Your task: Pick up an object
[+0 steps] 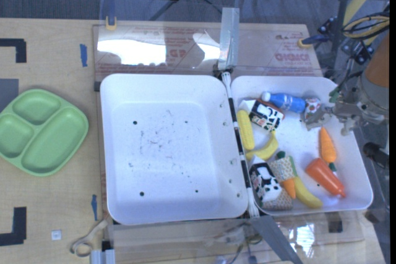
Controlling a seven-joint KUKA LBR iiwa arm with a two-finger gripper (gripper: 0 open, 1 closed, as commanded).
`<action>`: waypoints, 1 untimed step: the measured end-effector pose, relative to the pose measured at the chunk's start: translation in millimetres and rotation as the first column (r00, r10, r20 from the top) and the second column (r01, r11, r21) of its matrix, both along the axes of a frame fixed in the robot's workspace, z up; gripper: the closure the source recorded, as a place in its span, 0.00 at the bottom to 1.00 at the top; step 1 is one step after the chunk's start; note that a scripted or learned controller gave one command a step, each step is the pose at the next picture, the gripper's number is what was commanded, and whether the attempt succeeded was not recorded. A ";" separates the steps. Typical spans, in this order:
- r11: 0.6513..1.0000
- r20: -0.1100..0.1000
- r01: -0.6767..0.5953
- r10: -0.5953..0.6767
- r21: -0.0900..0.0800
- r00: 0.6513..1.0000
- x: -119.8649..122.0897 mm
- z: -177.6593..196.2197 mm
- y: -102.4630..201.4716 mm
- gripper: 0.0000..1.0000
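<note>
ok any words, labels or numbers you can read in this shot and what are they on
None can be read for certain.
Red print on the clear panels behind the bins: mirrored and glared, too blurred to read.
Label on the blue bottle in the right bin: too small to read.
Black-and-white cartons: cow-patch pattern, no readable text.

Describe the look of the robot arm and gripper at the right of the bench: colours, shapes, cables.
The gripper is a small grey metal assembly with thin, pale fingers, mounted on a grey bracket. Behind it the arm is a rounded body, grey below and brownish orange above. Yellow and black cables loop in above it. Finer markings are too small to read.
</note>
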State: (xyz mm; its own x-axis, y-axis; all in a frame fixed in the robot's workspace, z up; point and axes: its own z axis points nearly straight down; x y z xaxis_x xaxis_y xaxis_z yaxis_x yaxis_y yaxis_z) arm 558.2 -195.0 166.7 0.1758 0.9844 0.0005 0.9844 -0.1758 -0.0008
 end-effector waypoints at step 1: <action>0.999 0.004 -0.037 0.037 0.006 0.999 -36.1 -72.0 -6.2 0.00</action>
